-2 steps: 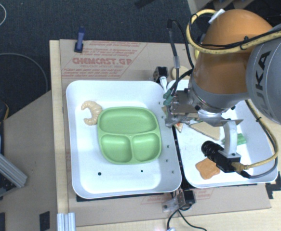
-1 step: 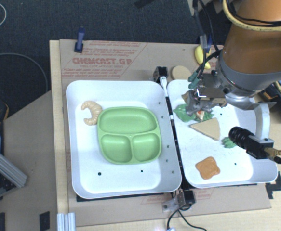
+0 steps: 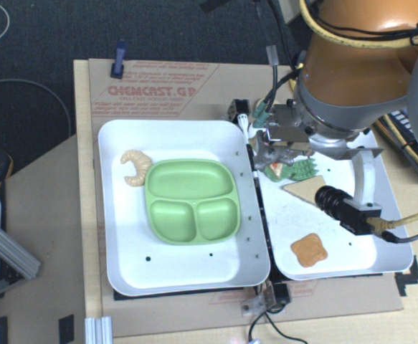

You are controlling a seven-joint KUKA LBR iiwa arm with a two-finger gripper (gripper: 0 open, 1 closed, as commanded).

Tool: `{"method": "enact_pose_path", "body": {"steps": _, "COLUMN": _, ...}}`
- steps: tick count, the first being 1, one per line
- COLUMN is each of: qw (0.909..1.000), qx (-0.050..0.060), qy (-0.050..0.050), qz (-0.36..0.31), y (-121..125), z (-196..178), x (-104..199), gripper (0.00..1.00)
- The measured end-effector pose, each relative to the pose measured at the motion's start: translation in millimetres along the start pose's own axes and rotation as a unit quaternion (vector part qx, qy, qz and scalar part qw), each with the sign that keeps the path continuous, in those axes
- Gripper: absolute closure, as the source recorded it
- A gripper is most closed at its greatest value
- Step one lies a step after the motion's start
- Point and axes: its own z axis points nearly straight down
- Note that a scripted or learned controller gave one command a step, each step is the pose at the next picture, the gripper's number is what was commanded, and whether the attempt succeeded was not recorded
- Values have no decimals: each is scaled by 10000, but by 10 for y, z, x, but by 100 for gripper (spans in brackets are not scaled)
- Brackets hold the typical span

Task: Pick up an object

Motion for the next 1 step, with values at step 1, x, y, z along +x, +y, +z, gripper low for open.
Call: {"method": "enact_pose_path", "body": {"steps": 1, "qw": 10000, "qx": 2, "qy": -8, "qz": 19, "y": 0, "z": -78, "x": -51, "gripper": 100}}
